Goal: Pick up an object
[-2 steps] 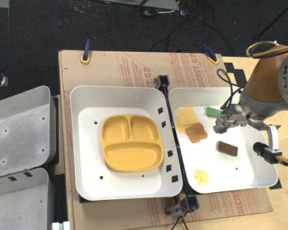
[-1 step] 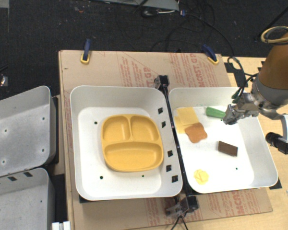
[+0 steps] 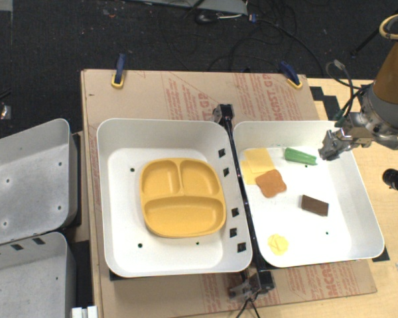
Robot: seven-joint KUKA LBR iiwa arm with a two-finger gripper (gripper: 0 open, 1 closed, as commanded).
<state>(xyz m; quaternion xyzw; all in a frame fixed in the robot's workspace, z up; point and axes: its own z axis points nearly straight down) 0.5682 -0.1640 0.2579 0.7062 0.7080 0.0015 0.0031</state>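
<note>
The right bin [image 3: 358, 204] holds a green pod-shaped piece [image 3: 299, 156] near its back, a pale yellow flat slice [image 3: 257, 163], an orange-brown toast-like piece [image 3: 271, 183], a dark brown block [image 3: 314, 205] and a small yellow round piece [image 3: 278, 244] near the front. My gripper [image 3: 332, 147] hangs over the bin's back right part, just right of the green piece and apart from it. Nothing shows between its fingers.
The left bin [image 3: 116, 177] carries a yellow divided plate [image 3: 182, 197]. A black divider with clips [image 3: 235, 191] runs between the bins. Spare white bins [image 3: 26, 177] lie off the bench at the left. Yellow clamps [image 3: 118, 78] hold the board's back edge.
</note>
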